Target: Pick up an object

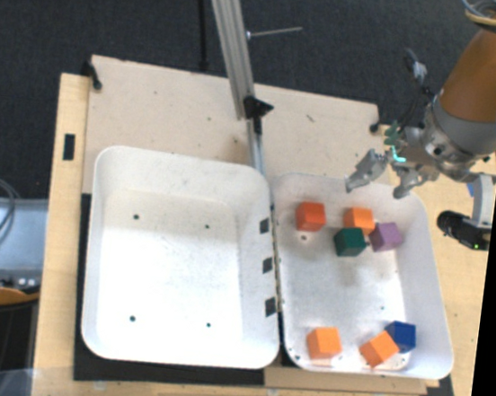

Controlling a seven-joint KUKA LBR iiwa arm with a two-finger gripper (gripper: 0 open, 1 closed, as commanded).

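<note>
My gripper (383, 181) hangs open above the far edge of the right bin (358, 293), with nothing between its fingers. Just below it in the bin lie an orange cube (359, 219), a purple cube (387, 236) and a dark green cube (349, 242), close together. An orange-red cube (311, 216) sits a little to their left. Near the bin's front edge rest an orange cube (324, 342), another orange cube (379, 348) and a blue cube (401, 334).
The left bin (176, 260) stands beside the right one. A slanted metal rail (236, 46) runs from the top down to the gap between the bins. A grey device with cables (1, 246) sits at the far left.
</note>
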